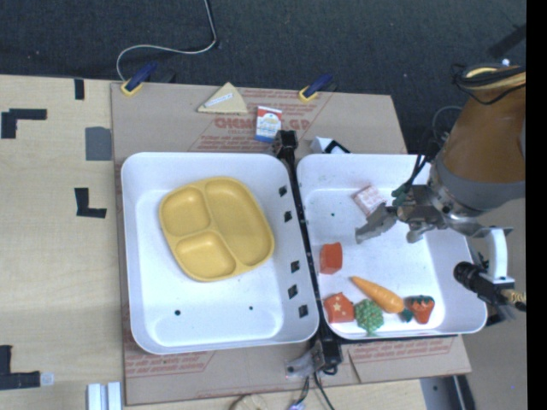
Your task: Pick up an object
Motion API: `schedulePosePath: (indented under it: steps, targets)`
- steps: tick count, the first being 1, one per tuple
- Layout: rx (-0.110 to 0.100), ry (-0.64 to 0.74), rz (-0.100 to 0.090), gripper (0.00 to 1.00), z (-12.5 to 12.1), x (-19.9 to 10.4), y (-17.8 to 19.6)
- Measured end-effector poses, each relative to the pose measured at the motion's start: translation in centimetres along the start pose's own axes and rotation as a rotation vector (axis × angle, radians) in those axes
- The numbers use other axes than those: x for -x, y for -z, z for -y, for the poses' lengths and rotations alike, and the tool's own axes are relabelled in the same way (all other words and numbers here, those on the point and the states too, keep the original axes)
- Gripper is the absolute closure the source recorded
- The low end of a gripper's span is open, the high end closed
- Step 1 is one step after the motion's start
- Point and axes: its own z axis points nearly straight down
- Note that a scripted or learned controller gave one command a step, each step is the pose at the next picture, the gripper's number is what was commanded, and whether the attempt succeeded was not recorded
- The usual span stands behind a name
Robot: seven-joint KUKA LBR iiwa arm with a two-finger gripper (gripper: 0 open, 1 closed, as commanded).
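- We see the arm [483, 143] reaching in from the right, its gripper [395, 224] hanging over the right bin [444, 319].
- The two fingers [374, 226] look spread apart, with nothing between them; one points left toward the middle of the bin, the other sits nearer the wrist.
- Just up and left of the gripper lies a small pale pink block [369, 198], close to the fingers, though we cannot tell if they touch it.
- Below the gripper, well clear of it, we find an orange-red cube [331, 257] on the bin floor.
- Along the near edge of the same bin lie a carrot [377, 294], a red piece [339, 308], a green broccoli-like piece [369, 316] and a small red and green item [420, 308], all close together.
- The left bin [145, 229] holds a yellow divided plate [215, 227] with three compartments.
- Beyond the bins, on the cardboard covering the desk [51, 229], we note a small red and white carton [268, 124] and a pale wedge [224, 99].
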Motion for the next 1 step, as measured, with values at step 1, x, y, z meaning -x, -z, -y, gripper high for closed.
schedulePosePath:
  steps: [1]
  targets:
    - [-0.004,0.0,-0.001,0.0,-3.41,-0.09,-11.99]
